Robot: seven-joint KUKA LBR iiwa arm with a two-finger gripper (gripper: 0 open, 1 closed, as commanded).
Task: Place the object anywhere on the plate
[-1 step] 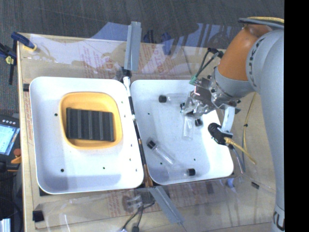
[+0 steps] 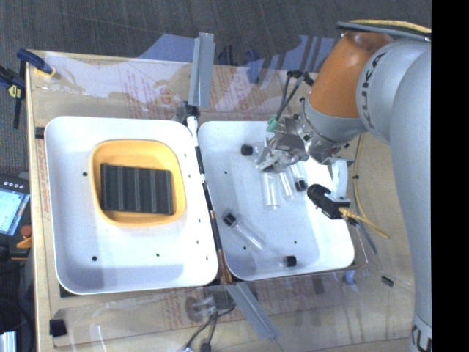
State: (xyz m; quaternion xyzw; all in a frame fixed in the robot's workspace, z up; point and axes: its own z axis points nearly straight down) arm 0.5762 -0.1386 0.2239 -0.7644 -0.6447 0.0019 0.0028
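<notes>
the gripper (image 2: 275, 189), fingers apart, hangs in the right bin (image 2: 322, 248) among small black pieces (image 2: 229, 218), the yellow plate (image 2: 138, 152) in the left bin (image 2: 66, 196).

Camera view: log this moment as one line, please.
arm: over right bin | hand: low in right bin | plate: left bin, bears dark ridged block

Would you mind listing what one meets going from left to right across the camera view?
Left bin → yellow plate with a dark ridged block on it → right bin → clear tube → gripper → arm.
</notes>
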